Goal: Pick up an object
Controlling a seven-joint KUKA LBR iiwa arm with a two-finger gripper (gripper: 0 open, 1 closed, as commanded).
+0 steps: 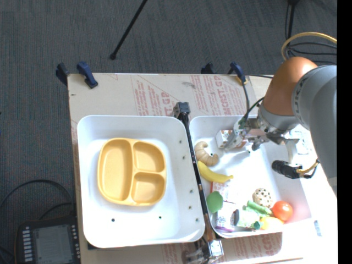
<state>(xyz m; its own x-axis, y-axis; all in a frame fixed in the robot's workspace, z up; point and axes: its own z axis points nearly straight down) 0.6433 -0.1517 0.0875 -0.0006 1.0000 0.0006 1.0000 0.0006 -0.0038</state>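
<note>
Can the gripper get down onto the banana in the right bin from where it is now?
Probably yes. The banana lies in the right bin with its top uncovered; the croissant sits close beside its upper end. The gripper hovers in that same bin, nothing between them.

Bench (126, 95) w/ cardboard top carries 2 white bins: left bin (88, 147), right bin (256, 172), side by side.
</note>
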